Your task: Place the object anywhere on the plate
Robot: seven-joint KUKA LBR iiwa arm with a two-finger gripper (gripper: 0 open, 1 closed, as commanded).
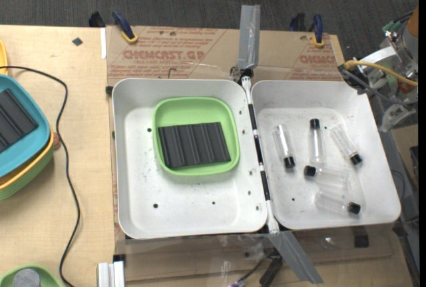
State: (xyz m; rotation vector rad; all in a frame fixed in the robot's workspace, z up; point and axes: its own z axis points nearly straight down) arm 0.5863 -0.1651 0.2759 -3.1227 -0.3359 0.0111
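While clear vials [314, 146] blur | plate [196, 139] holds, seemingly, dark slab [194, 144]

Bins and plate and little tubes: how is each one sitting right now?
Green plate: flat in the left bin, a dark ribbed mat on it, no tube on it.
Left bin: holds the plate.
Right bin: holds the tubes.
Clear tubes: lying on their sides, black caps on, not on the plate.
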